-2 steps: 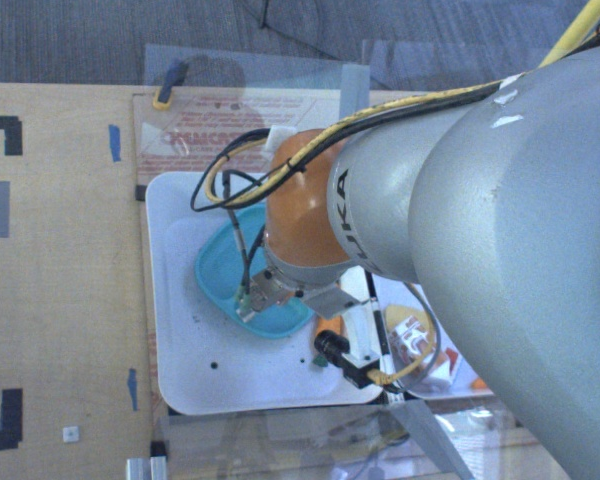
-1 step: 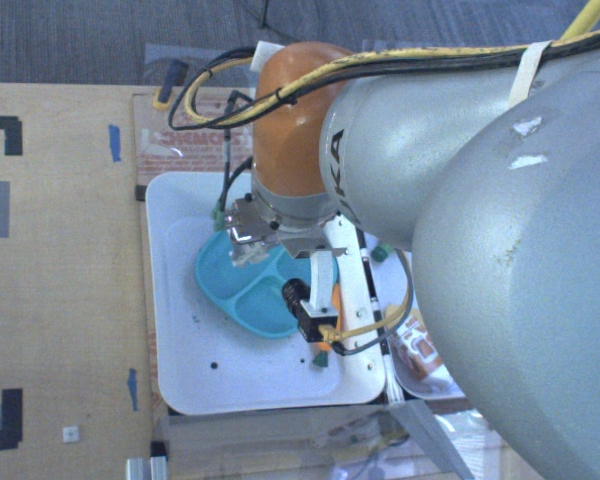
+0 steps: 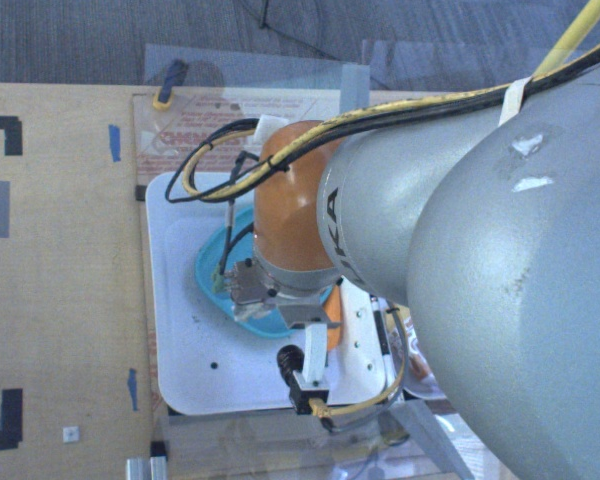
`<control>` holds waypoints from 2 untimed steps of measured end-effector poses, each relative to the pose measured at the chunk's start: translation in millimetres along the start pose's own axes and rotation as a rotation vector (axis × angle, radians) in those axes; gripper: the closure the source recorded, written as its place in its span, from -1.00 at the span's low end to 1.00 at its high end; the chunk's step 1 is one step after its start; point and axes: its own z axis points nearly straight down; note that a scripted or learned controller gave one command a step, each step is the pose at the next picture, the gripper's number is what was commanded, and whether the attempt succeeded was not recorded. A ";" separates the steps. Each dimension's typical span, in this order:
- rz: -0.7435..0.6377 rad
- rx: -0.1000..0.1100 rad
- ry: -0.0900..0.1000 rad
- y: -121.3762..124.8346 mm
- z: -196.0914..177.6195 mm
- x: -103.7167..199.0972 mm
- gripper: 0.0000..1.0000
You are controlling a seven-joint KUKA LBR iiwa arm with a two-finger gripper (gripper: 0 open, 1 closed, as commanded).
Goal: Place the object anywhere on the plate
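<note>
A light blue plate [image 3: 218, 268] lies in the left white bin [image 3: 185, 358], and the arm covers most of it. My gripper [image 3: 248, 294] hangs straight down over the plate's right part. I see it from above, below the orange band [image 3: 285, 213], so what it holds is hidden. A small orange sliver [image 3: 332, 308] peeks out just right of the wrist, over the bin floor. I cannot tell what that sliver is.
The grey arm fills the right half of the view and hides the other bin. Black and yellow cables [image 3: 215, 173] loop over the bin's top left. Bare wooden bench with tape marks [image 3: 60, 268] lies to the left. A black fitting [image 3: 292, 363] hangs near the bin's front edge.
</note>
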 end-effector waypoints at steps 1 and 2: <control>-0.056 -0.004 -0.001 81.5 -3.2 -8.5 1.00; -0.335 -0.008 -0.001 137.6 -35.8 -9.9 1.00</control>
